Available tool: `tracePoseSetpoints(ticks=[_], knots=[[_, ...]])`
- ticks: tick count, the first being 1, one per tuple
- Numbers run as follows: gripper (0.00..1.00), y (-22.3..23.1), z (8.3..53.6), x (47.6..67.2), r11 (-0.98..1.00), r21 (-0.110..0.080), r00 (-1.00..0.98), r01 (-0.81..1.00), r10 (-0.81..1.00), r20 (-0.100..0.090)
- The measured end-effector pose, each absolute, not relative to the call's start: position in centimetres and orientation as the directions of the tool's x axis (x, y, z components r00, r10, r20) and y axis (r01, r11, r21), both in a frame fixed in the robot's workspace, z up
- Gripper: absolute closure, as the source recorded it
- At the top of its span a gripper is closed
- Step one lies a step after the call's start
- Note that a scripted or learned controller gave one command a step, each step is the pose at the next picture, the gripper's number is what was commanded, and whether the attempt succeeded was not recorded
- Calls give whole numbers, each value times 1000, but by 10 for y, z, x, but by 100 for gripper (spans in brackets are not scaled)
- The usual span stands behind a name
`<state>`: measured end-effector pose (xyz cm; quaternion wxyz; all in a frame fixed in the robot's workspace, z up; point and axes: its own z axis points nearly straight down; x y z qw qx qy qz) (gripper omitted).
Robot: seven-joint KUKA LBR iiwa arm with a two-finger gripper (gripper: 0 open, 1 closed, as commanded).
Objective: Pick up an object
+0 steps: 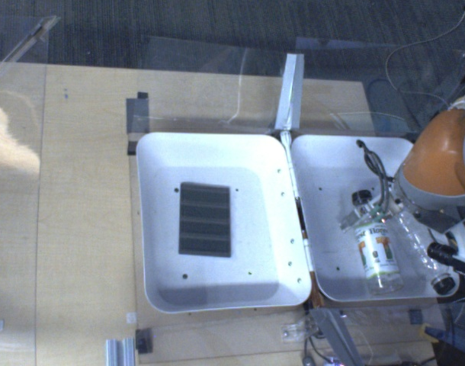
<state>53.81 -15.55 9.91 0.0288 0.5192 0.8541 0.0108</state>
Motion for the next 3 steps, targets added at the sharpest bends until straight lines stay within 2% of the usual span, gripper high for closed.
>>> tracePoseSetpoints(ticks=[1, 2, 3], knots=[[0, -174, 90, 567, 416, 15, -416, 909, 909, -10], [0, -189, 89, 596, 402, 10, -402, 916, 916, -5], [0, -183, 90, 578, 497, 16, -496, 868, 868, -10]])
